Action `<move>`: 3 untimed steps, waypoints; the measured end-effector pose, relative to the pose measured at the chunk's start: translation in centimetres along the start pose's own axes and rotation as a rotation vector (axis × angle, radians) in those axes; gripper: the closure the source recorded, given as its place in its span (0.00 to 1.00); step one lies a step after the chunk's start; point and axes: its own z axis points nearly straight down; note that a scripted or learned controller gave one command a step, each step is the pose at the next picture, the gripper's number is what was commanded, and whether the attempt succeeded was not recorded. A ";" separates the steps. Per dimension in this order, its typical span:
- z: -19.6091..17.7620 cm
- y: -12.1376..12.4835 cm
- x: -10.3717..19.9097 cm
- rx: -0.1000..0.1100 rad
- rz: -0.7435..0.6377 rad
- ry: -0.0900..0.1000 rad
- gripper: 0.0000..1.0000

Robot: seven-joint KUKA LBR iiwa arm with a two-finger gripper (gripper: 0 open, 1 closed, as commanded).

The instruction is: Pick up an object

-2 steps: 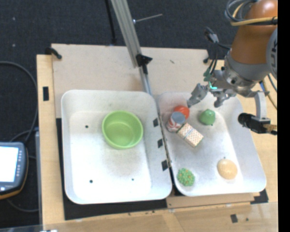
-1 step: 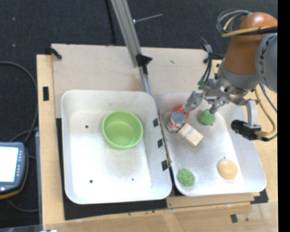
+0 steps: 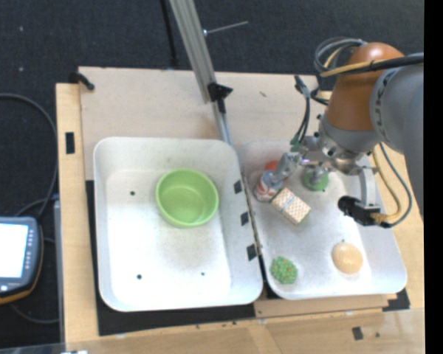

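Note:
My gripper [image 3: 301, 165] hangs low over the far left part of the right bin [image 3: 384, 271], below the orange-banded wrist. A small green object [image 3: 317, 181] lies right beside it, partly hidden by the wrist. Just left of the gripper stands a red and white can-like object [image 3: 265, 186], and a checkered tan box [image 3: 291, 205] lies in front of it. Nearer the bin's front lie a fuzzy green ball [image 3: 284, 269] and a pale orange egg-shaped object [image 3: 347, 257].
A green bowl [image 3: 187, 197] sits in the left bin [image 3: 133, 271]. A slanted metal pole [image 3: 196, 43] rises from behind the bins, near their shared edge. Black cables loop beside the arm at right. A tablet [image 3: 7, 257] lies off the bench at far left.

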 end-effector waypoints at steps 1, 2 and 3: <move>3.4 0.2 0.1 -0.017 -0.001 0.002 0.00; 1.9 0.5 -0.1 -0.028 0.003 0.001 1.00; -4.2 0.2 -0.9 -0.013 0.004 0.000 1.00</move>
